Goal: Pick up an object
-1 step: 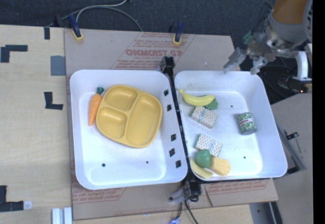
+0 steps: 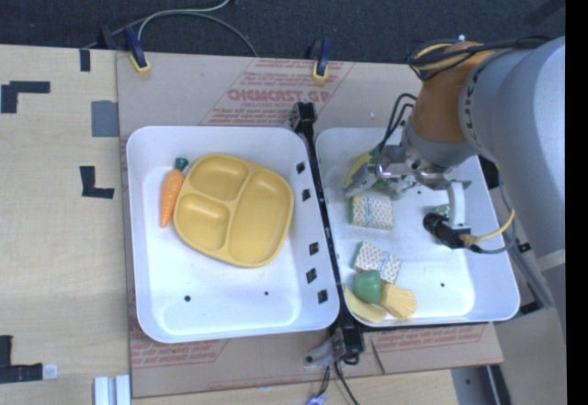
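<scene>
**benchwatcher:** Patterned little packet (image 2: 372,210), whitish with a fine print, lying flat in the right bin (image 2: 487,298), up in the far-left part. The tool (image 2: 397,172) hangs right over that area, just past the packet's far edge. Can't tell if it's touching. Something yellow-green (image 2: 360,171) sits right at the tool too, too blurry to name.

**kuka_fan:** Is the tool clamped on anything?

**benchwatcher:** Honestly cannot tell, the wrist and cabling hide whether it's apart or together. Nothing visibly held.

**kuka_fan:** What else is in that bin?

**benchwatcher:** A second patterned packet (image 2: 378,260) nearer the camera, and just beside it a cluster: green round thing (image 2: 368,285), a yellow corn-like piece (image 2: 401,301), and a pale yellow curved bit (image 2: 364,309) at the near-left corner. They look to be touching each other.

**kuka_fan:** And the left bin?

**benchwatcher:** Left bin (image 2: 220,320) has a yellow divided plate (image 2: 233,208) with three compartments, and a toy carrot (image 2: 170,195) lying against its left edge. Both bins sit on a cardboard sheet (image 2: 266,95) clipped onto the wooden surface (image 2: 55,238). Grey arm (image 2: 524,118) with the orange band comes in from the right.
</scene>
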You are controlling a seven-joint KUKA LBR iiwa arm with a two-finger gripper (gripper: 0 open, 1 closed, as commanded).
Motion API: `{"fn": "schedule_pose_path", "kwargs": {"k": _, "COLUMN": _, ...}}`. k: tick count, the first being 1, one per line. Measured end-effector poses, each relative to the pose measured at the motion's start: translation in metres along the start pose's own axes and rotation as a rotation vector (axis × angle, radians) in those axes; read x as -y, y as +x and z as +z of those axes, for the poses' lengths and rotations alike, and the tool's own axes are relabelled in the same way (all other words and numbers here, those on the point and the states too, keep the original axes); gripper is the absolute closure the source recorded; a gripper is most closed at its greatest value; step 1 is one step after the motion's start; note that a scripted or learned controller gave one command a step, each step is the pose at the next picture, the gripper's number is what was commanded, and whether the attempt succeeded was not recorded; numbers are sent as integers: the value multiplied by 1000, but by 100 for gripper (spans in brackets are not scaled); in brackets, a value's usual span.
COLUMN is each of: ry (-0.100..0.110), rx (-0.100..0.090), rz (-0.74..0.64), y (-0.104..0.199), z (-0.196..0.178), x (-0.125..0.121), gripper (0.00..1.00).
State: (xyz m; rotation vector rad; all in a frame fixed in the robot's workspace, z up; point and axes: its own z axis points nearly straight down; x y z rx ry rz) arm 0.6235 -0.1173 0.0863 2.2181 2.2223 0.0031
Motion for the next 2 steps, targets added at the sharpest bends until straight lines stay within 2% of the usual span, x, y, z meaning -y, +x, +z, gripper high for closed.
{"fn": "schedule_pose_path", "kwargs": {"k": 1, "ry": 0, "rx": 1, "rz": 0, "y": 1, "z": 1, "x": -46, "gripper": 0}}
{"fn": "schedule_pose_path", "kwargs": {"k": 2, "ry": 0, "rx": 1, "rz": -2, "y": 2, "z": -12, "x": -47, "gripper": 100}}
